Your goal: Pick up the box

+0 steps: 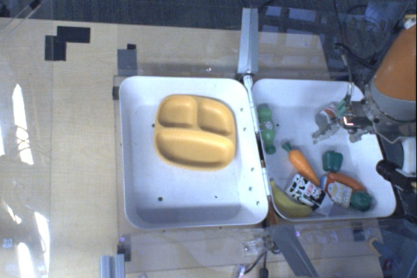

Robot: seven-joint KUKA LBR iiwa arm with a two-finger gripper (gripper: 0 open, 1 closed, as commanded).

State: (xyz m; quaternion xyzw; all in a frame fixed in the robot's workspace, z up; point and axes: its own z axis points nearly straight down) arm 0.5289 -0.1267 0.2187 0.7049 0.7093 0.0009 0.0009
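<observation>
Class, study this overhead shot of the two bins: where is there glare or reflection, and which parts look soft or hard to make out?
In the camera view, bright streaks of reflection lie on the bench's left side; the left bin is evenly lit, with soft shading beneath the yellow tray; the gripper looks blurred, so its fingers are hard to make out; the printing on the box is too small to read.

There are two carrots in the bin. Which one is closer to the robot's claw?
The upper carrot, beside the green bottle, lies closer to the gripper. The other carrot lies lower, near the front corner.
</observation>
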